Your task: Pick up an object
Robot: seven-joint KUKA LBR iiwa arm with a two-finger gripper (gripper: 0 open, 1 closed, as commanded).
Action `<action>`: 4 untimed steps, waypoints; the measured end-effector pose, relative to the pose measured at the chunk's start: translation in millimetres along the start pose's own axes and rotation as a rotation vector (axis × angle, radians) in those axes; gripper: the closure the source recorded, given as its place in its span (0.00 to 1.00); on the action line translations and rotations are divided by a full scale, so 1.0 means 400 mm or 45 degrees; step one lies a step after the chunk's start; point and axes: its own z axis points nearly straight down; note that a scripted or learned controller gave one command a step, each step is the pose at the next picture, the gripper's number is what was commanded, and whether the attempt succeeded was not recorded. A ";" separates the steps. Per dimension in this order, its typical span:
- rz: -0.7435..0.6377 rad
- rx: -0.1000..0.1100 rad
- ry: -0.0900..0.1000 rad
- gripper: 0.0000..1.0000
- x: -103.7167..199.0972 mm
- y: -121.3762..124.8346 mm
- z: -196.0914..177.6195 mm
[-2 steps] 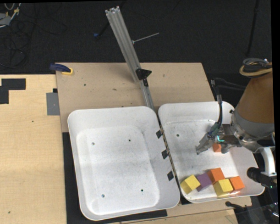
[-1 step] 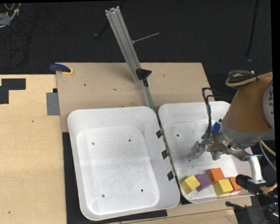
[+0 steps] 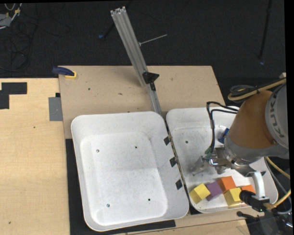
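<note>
Blocks [image 3: 218,189] crowd the right bin's [image 3: 186,125] near corner (wooden bench [image 3: 112,89] beneath).

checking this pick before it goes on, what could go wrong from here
1. The yellow block, purple block and orange block sit packed together in the right bin's near corner, so a grasp may catch two or push one aside.
2. They lie close to the bin wall, which the gripper could strike.
</note>
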 end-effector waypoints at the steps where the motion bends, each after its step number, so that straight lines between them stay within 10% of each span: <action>1: 0.000 -0.010 -0.001 0.00 0.001 0.003 0.121; 2: 0.010 -0.008 0.003 1.00 -0.004 0.001 0.092; 4: -0.003 -0.016 -0.003 1.00 -0.012 -0.013 -0.172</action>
